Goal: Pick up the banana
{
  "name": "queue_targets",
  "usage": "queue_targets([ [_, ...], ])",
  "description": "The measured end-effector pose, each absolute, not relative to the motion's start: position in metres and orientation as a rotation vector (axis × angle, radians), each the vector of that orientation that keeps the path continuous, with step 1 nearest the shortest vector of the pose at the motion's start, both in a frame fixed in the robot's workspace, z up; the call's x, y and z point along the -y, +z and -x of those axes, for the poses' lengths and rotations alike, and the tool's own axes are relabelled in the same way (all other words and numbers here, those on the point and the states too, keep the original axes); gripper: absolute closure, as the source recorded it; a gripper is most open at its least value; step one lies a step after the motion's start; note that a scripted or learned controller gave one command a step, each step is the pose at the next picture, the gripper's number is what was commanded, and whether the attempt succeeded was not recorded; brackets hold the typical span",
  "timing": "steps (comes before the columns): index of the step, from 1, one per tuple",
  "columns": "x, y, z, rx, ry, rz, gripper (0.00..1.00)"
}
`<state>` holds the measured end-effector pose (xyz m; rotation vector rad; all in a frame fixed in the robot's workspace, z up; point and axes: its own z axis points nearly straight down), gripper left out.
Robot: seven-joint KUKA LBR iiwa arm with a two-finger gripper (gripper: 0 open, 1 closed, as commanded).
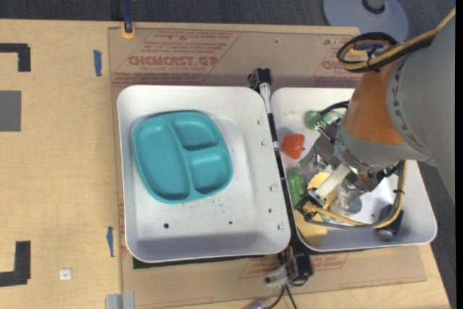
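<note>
The left bin [137, 228] holds 1 teal divided tray [181, 153]; in the right bin [423, 224], the banana [312, 230], likely soft, light and best gripped mid-body, lies below the gripper [334, 188], finger state indeterminable

Two white bins sit side by side: the left bin [145, 228] and the right bin [419, 228]. One teal divided tray [181, 155] with three compartments lies in the left bin. One red-orange item [293, 146] lies right of the tray.

Cardboard sheet [173, 60] reads, apparently, "CHEMCAST GP".
</note>
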<state>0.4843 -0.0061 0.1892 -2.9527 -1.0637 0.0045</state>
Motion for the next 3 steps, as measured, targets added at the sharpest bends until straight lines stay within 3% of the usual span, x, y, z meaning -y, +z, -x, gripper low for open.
queue_targets([
  [1,0.001,0.184,-0.479,1.474,0.003,2.771,0.0],
  [2,0.032,0.184,-0.479,2.019,0.002,2.403,0.0],
  [3,0.07,0.185,-0.53,2.41,-0.002,2.02,0.0],
])
